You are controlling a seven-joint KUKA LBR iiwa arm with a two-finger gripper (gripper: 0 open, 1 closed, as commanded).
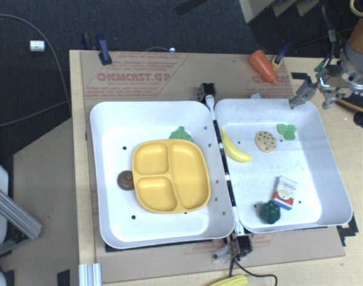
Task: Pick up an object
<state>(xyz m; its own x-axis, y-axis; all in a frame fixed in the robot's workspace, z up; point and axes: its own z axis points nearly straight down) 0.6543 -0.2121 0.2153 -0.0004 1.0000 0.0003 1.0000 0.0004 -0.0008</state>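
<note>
The right bin (324, 159) holds a banana (235, 149), a cookie (265, 140), a green leafy piece (286, 131), a small carton (285, 193) and a dark green toy (269, 212), all lying apart on the white floor. My pincer (315, 95) hangs over that bin's far right corner, fingers spread and pinching nothing. In the left bin (110, 136) a yellow divided plate (171, 176) sits between a brown disc (126, 180) and a green piece (181, 133).
</note>
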